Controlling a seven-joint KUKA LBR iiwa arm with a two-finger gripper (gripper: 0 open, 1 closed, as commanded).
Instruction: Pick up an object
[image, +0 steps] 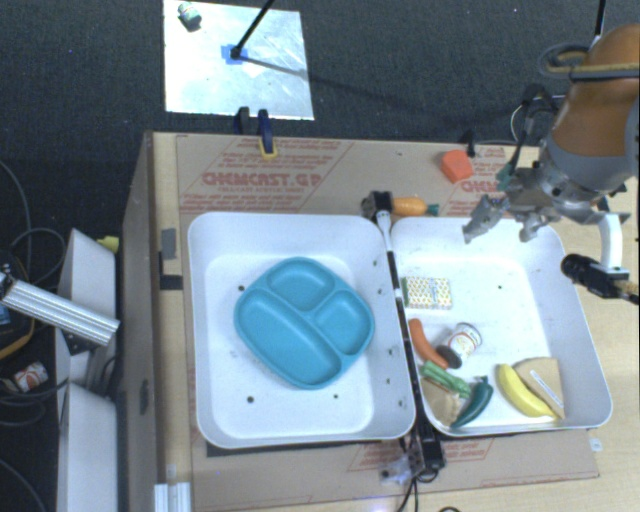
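Two shallow white bins stand side by side on a bench covered with brown cardboard. The left bin (215, 330) fills the centre of the frame and holds a blue divided plate (303, 321), which lies flat near its middle. The right bin (575, 330) holds several small things in its lower part: a small patterned sponge (427, 292) near the wall between the bins, an orange carrot (428, 343) below it, a small can (463, 340) lying on its side just beside the carrot, a green pepper (470, 398) lower down, and a yellow banana (523, 390) near the lower right corner, resting on a tan piece that could be bread.

The arm comes in from the upper right of the frame, grey with an orange section. The gripper (504, 228) hangs above the upper edge of the right bin, well apart from the things in the lower part. Its two fingers (478, 225) point downward with a clear gap between them, and nothing is between them.

Outside the bins, an orange block (456, 165) lies on the cardboard near the upper right, and a small orange and green thing (410, 207) lies just above the place where the two bins meet.
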